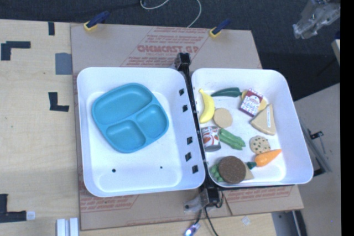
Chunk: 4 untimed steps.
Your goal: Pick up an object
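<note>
The gripper (316, 18) hangs high at the top right, off past the bins, and I cannot tell how it is set. The toy food lies down and to the left of it, in the right bin (293, 113): a banana (206, 106) (it runs up and down by the middle wall), a can (211, 138), a cookie (259, 144), a carrot (267, 157) and more. The left bin (88, 174) holds a blue tray (130, 117).

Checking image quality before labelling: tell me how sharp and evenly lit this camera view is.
Camera view: soft overall and slightly low in resolution; the toy food such as the banana stays recognisable; light is even, with faint shadows inside the left bin; the gripper at upper right is blurred and pale against dark carpet.
</note>
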Each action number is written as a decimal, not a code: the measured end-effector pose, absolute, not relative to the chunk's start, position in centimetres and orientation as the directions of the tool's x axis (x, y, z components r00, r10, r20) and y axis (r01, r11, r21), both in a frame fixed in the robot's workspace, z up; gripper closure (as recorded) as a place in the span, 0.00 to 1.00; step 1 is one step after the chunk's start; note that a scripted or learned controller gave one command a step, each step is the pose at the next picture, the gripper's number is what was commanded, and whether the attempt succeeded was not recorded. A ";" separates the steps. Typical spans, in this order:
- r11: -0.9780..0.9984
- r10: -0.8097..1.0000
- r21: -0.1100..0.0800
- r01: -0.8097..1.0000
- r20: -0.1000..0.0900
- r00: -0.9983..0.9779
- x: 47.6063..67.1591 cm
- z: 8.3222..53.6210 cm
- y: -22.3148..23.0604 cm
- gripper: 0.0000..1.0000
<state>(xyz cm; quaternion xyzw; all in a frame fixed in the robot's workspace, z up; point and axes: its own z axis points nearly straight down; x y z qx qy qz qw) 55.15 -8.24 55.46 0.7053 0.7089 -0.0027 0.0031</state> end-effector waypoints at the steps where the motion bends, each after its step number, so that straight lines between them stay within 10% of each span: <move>1: 0.005 1.000 0.001 1.000 -0.009 -0.005 55.2 56.5 -8.2 1.00; 4: 0.006 1.000 0.001 1.000 -0.012 -0.006 55.3 59.5 -8.2 1.00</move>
